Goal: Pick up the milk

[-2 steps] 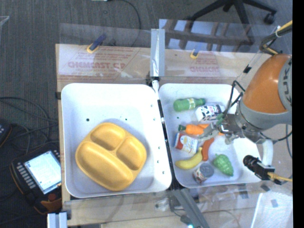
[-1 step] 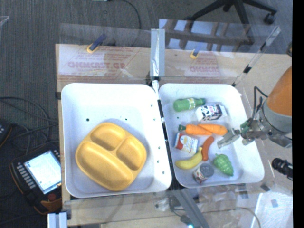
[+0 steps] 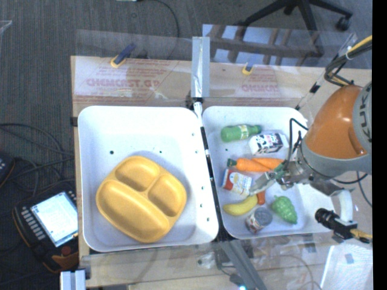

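arm: grey KUKA arm (image 3: 344,132) with orange band, comes in from the right, over the right bin's right half
gripper: gripper (image 3: 279,177) low in the right bin, pointing left, tips near the carrot's right end and the carton below it
gripper state: can't tell, tips blurred and mixed in with the clutter; nothing clearly between them
milk: small white carton with black cow spots (image 3: 266,142), lying on its side in the upper part of the right bin, just right of the green bottle, just above the carrot
milk vs gripper: apart; milk sits above and a bit left of the gripper, carrot between them
right bin: white shallow bin (image 3: 214,162), holds all the small items
green bottle: green bottle (image 3: 240,132) lying flat, top of the pile, cap end pointing right toward the milk
carrot: orange carrot (image 3: 259,164) lying across the middle, roughly horizontal
red and white carton: red and white carton (image 3: 237,181) under the carrot, tilted
banana: yellow banana (image 3: 240,206) below that carton, near the bin's front
can: small grey can (image 3: 260,218) just right of the banana, at the front edge
green fruit: bumpy green item (image 3: 284,209) right of the can, kind unclear
left bin: white bin (image 3: 121,125), touching the right bin along the middle divider
yellow tray: yellow three-compartment tray (image 3: 141,197) in the left bin, lower middle, turned at a slant
bench: wood bench top (image 3: 145,83) with clear sheet behind the bins
tablet: handheld screen device (image 3: 51,219) on the floor at far left
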Robot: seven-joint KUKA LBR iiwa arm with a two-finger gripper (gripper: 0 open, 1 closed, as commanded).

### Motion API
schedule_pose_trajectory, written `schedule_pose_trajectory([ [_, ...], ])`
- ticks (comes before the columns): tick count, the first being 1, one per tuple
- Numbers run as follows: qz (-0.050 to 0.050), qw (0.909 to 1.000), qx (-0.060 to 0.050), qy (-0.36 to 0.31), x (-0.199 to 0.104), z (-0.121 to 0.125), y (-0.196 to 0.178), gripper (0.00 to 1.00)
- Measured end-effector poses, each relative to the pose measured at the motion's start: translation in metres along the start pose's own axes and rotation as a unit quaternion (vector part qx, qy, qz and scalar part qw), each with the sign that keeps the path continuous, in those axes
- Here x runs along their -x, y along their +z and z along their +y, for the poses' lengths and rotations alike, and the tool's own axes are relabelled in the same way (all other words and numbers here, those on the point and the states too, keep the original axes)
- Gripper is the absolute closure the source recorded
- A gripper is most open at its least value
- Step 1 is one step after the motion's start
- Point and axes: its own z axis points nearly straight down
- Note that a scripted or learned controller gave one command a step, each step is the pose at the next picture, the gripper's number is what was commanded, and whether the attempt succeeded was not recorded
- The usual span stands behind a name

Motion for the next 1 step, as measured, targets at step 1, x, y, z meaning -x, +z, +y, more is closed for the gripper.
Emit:
schedule_pose_trajectory([
  [1, -0.001, 0.973, 0.0, 0.231, -0.0384, 0.0058, -0.0176, 0.0],
])
